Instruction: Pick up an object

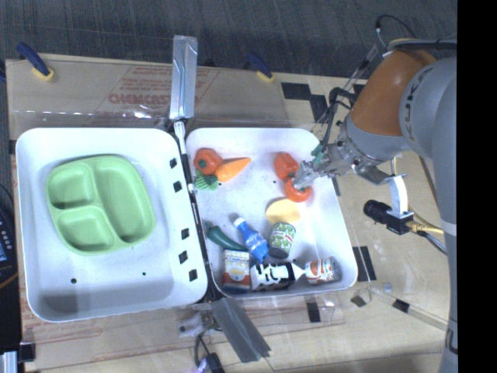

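The grey arm with its orange band reaches in over the right edge of the right-hand shallow white bin, and its two-finger gripper hangs low above the bin's upper right part. The fingers are small and blurred here, so I cannot tell how far apart they stand or whether anything sits between them. Right at the fingertips lie two red-orange rounded plastic toys, one just left of the tips and one just below them, close enough to look as if they touch. A little below the fingers sits a pale yellow rounded toy, and below that a small green-and-white can. Well to the left of the fingers lie an orange plastic carrot and a red tomato-like toy with a green stalk. Further down and left are a blue-and-white bottle and a black-and-white cow-patterned toy. Far left of the fingers, the other white bin holds a light green divided plastic tray.
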{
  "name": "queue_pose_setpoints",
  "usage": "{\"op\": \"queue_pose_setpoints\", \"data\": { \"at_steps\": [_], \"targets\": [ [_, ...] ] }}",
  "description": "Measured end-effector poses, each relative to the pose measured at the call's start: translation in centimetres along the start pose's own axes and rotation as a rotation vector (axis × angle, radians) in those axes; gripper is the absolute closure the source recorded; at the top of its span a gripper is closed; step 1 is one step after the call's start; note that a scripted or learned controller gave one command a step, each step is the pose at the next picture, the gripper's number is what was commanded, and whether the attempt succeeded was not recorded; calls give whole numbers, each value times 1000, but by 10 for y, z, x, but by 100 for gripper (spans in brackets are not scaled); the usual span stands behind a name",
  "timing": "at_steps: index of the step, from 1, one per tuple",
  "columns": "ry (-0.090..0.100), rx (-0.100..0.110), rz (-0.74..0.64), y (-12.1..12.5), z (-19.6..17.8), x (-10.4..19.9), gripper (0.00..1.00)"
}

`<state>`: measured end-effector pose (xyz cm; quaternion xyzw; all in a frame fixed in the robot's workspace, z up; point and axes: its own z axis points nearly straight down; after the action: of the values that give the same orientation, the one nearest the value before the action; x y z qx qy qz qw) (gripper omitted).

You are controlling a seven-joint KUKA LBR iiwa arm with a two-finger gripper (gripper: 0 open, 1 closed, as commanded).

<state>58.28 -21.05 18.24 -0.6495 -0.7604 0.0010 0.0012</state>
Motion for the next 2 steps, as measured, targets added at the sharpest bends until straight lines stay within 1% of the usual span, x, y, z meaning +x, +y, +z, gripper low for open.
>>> {"op": "queue_pose_setpoints", "data": {
  "at_steps": [1,2],
  "targets": [
    [0,0,0,0,0,0,0],
    [-1,-3,-148,61,10,-9,0]
  ]
}}
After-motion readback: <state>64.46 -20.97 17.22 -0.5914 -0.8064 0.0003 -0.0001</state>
